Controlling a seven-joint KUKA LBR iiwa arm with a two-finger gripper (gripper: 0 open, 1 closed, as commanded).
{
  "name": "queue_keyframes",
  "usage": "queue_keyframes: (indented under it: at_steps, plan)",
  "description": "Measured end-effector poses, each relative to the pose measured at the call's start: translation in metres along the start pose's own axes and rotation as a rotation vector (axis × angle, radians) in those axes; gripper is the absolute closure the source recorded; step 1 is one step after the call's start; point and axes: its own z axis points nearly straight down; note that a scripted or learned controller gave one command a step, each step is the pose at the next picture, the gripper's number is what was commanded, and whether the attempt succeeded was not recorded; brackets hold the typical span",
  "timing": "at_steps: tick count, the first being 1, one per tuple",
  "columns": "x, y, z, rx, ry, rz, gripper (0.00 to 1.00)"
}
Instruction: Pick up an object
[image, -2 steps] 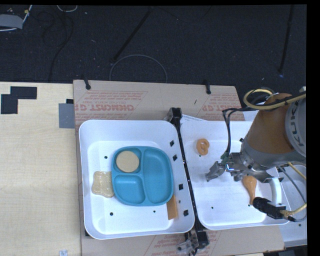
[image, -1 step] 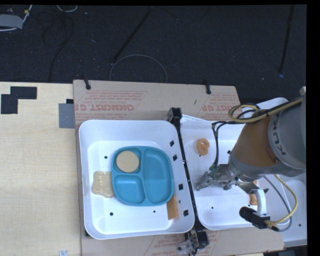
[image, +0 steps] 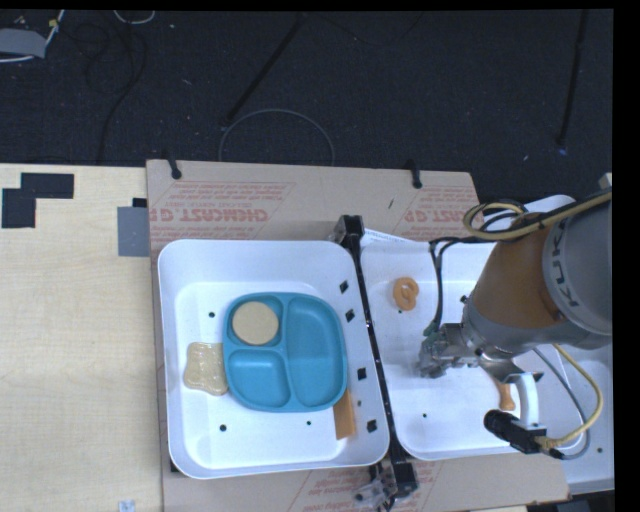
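— Dark carpet (image: 300, 80) runs across the top of the picture, with thin black wires lying on it. What is under it?

— Pale wood bench (image: 70, 350) on the left, and a sheet of brown cardboard (image: 300, 205) with two white bins on top. The left bin (image: 200, 262) is in the middle of the picture. The right bin (image: 420, 440) is touching it, on the right.

— What is in the left bin?

— Big blue plate (image: 300, 355) with three parts. A round tan cookie (image: 254, 322) sits in its upper left part. A bumpy yellow piece (image: 205, 368) lies just beside the plate's left edge. A little brown stick (image: 344, 416) lies by the plate's lower right corner.

— And the right bin?

— A small orange ring (image: 405, 293) lies near its upper left corner, flat on the white floor.

— Where is the arm?

— The grey and orange arm (image: 530, 285) comes in from the right edge. Its gripper (image: 438, 356) is low over the middle of the right bin, below the orange ring and a bit to the right, not touching it.

— Is the gripper open or closed?

— I cannot tell. It is too small and blurry, and I see nothing held in it
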Motion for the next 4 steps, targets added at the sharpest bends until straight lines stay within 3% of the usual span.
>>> queue_keyframes:
  at_steps: [1,3,4]
  plan:
    - [-0.007,0.000,-0.043,-0.008,-0.002,0.000,1.00]
    - [0.011,-0.005,-0.145,-0.010,-0.002,-0.009,1.00]
    - [0.065,-0.008,-0.132,-0.003,-0.001,-0.011,1.00]
